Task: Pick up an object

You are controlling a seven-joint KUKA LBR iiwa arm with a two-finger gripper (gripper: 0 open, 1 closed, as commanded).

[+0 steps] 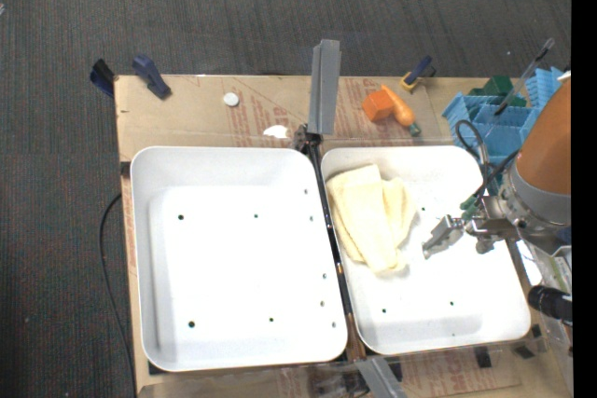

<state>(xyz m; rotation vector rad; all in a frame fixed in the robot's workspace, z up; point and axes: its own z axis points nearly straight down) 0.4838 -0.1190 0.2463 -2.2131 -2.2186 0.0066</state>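
Observation:
A pale yellow cloth (373, 214) lies crumpled in the left part of the right bin (438, 322), close to the divider between the bins. My gripper (441, 236) hangs over the middle of that bin, a short way right of the cloth's edge and apart from it. The grey arm with its orange band (550, 154) comes in from the right edge.
The left bin (233, 256) sits beside the right one. A grey post (325, 89) stands at the back between them. Behind the bins on the cardboard are an orange tool (387, 105), blue clamps (149, 75) and a blue rack (494, 121) at the back right.

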